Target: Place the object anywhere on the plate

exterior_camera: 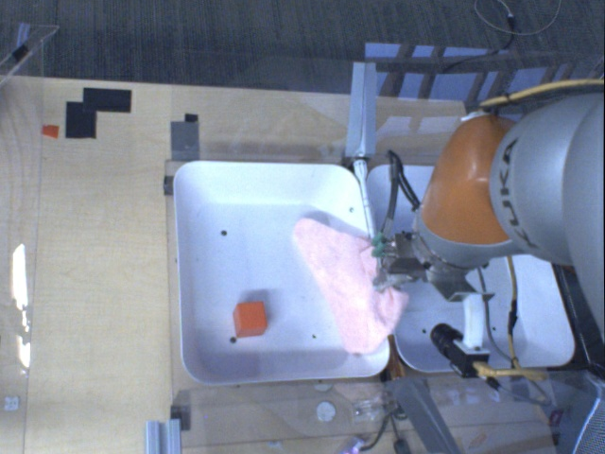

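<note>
Gripper [389,270] at 3 o'clock over pink cloth [345,282]; jaw state unclear. Risks snagging cloth, missing orange block [250,319].

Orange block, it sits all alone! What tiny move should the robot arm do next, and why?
Probably slide the gripper across toward the orange block. The block lies apart on the floor of the white bin, while the gripper hangs at the edge of the pink plate-like thing.

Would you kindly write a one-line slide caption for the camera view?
KUKA arm's tool at the right edge of the left bin, over a pink cloth; orange block lies apart.
</note>
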You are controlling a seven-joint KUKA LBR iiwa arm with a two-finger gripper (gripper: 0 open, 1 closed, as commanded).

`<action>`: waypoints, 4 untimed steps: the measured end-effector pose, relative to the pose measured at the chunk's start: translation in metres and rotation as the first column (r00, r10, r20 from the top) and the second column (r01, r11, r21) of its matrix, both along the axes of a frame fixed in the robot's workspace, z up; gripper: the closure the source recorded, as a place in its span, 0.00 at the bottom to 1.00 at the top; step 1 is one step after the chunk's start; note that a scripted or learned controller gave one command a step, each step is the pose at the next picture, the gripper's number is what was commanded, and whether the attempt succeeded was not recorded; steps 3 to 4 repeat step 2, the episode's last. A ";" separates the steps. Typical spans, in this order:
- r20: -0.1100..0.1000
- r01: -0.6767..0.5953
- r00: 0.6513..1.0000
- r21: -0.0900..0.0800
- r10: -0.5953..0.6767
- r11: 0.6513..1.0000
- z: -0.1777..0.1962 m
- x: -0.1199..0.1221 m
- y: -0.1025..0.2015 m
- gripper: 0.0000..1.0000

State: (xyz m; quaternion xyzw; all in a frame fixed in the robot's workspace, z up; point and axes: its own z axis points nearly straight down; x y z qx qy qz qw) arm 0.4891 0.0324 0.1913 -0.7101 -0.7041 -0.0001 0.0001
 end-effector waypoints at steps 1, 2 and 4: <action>0.004 -0.323 0.946 -0.002 0.323 0.946 0.016 0.001 0.009 1.00; -0.001 -0.465 0.885 0.000 0.465 0.885 -0.010 -0.001 0.060 1.00; -0.001 -0.465 0.885 0.000 0.465 0.885 -0.010 -0.001 0.060 1.00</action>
